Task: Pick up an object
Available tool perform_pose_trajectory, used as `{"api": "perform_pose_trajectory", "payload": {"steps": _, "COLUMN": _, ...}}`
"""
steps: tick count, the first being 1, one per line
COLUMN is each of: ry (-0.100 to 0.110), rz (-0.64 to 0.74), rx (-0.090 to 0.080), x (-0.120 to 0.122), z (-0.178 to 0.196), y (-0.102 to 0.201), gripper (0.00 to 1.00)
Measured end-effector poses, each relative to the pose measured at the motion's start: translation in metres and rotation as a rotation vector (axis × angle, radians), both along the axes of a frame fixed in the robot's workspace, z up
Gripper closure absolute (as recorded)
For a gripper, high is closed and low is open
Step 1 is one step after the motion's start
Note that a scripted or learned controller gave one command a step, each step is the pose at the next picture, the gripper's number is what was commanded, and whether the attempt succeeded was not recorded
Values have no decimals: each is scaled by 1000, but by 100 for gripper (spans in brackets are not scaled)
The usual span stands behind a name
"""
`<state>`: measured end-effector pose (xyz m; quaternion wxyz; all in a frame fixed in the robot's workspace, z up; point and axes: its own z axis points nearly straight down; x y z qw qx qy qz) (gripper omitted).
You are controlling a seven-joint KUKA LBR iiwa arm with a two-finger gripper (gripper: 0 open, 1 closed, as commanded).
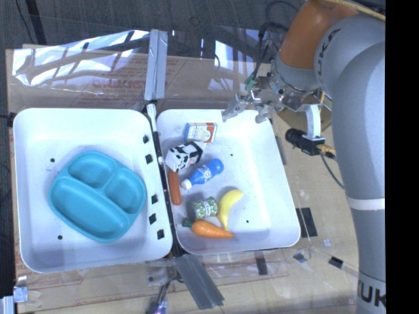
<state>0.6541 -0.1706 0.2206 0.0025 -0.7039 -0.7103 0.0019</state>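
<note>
Left bin (26, 195): holds a blue tray (97, 195) with three compartments, near its centre.
Right bin (278, 195): holds the loose items.
Sausage (174, 187): along the bin's 9 o'clock wall.
Cow carton (183, 157): at 10 o'clock, just above the sausage.
Milk carton (200, 132): at 12 o'clock, by the far wall.
Bottle (203, 174): blue, near the bin's centre, tilted.
Can (205, 208): green, at 6 o'clock of the bottle.
Carrot (211, 229): at 6 o'clock, near the front wall.
Banana (228, 205): just beside the can, at its 3 o'clock.
End effector (247, 110): above the bin's far rim at 1 o'clock, fingers apart, nothing between them.
</note>
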Motion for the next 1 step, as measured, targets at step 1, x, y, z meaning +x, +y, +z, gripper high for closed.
{"api": "perform_pose_trajectory", "payload": {"steps": 1, "ry": 0, "rz": 72, "rx": 0, "x": 2, "z": -109, "y": 51, "gripper": 0}}
